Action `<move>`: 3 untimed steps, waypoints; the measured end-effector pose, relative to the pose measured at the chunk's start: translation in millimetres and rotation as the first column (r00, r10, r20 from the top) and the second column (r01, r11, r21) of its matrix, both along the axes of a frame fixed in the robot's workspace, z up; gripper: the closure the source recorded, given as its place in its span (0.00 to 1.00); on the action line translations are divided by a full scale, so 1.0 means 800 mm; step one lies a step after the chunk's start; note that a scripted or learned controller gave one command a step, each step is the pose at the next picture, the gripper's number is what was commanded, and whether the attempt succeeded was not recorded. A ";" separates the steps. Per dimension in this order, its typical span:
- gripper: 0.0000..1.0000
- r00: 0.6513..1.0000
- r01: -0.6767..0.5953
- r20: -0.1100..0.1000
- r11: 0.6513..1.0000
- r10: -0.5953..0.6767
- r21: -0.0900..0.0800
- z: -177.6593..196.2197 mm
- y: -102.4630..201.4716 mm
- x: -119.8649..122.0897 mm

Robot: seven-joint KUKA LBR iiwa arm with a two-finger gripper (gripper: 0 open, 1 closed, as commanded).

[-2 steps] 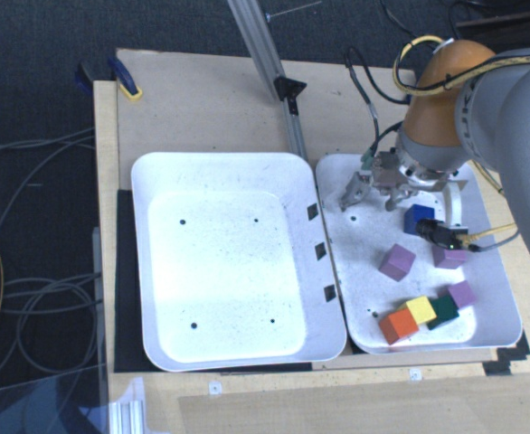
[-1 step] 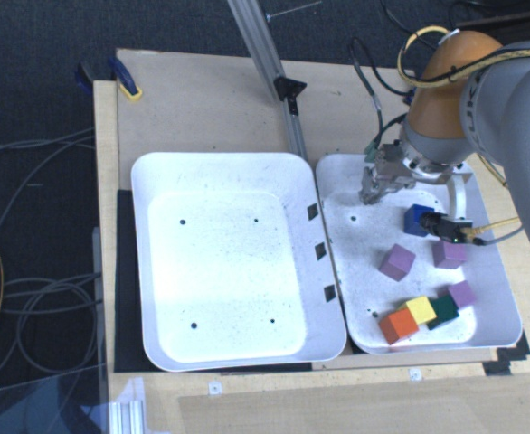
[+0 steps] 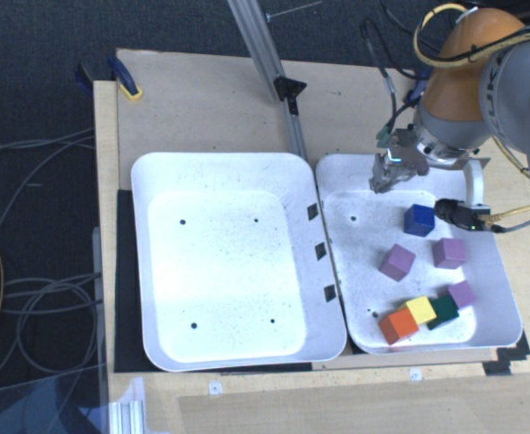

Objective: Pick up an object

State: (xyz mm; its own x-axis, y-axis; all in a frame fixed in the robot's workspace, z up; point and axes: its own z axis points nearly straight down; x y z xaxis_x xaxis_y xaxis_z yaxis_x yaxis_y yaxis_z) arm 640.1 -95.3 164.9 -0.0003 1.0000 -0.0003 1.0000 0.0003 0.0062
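Gripper [image 3: 384, 177], its grasp impossible to judge, hangs up-left of the blue cube [image 3: 419, 220], apparently approaching; descent over it comes next.

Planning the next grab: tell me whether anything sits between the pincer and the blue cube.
Nothing visible does. The pincer hangs over the right bin's far-left part, and only bare bin floor lies between it and the blue cube. The purple cubes lie nearer the camera.

So the desk [image 3: 202, 107] is plain tan wood. Two white bins sit on it: left bin [image 3: 156, 174] and right bin [image 3: 355, 333], touching. A blue-and-yellow clamp [image 3: 126, 80] sits beyond the left bin.
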 end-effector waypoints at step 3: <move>1.00 1.000 -0.006 -0.005 1.000 0.006 0.003 0.122 0.061 -0.005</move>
